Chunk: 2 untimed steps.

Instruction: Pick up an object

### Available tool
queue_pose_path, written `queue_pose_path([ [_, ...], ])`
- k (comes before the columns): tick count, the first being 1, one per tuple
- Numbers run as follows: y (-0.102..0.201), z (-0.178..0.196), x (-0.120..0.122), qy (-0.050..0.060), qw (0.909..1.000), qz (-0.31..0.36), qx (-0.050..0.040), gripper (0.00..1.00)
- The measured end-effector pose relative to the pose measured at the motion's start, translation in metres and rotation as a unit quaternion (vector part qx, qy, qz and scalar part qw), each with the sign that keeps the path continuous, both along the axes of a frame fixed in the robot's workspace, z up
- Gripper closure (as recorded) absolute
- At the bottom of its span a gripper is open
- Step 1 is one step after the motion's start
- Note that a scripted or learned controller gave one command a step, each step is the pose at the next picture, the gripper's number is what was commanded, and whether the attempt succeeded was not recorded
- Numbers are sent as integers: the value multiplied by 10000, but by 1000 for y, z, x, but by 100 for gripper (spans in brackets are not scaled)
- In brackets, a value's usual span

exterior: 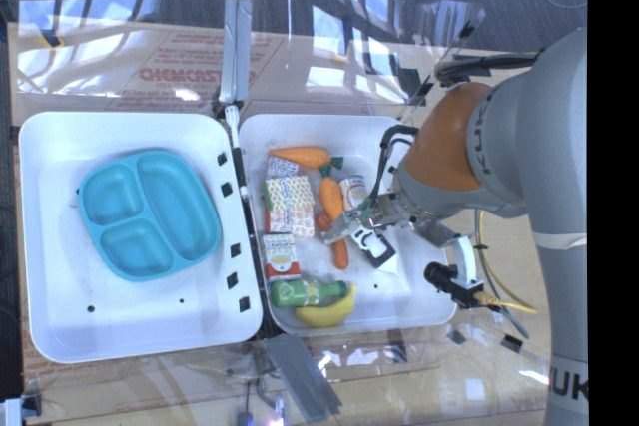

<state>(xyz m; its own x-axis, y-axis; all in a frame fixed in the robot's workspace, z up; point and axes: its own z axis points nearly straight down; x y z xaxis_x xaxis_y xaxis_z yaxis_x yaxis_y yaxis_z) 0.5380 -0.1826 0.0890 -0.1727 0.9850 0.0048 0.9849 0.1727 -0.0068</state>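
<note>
- Camera view: gripper [361,236] low in right bin [419,309], beside small carrot [340,253].
- Fingers: can't tell if clenched or released – too blurry.
- Big carrot [300,156] at bin's 11 o'clock; banana [326,309] at 7.
- Blue tray [148,213] in left bin [50,314].

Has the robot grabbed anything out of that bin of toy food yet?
Done: the arm has reached into the right bin. In hand: the pincer sits low beside the carrots; I see nothing lifted. Left: grasping and raising an object. The blue tray lies in the left bin.
</note>
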Motion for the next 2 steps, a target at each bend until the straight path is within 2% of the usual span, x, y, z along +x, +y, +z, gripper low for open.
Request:
queue_pose_path([
  [1, 0, 8, 0, 19, 10000, 22, 4, 100],
  [2, 24, 114, -17, -5, 9999, 124, -11, 100],
])
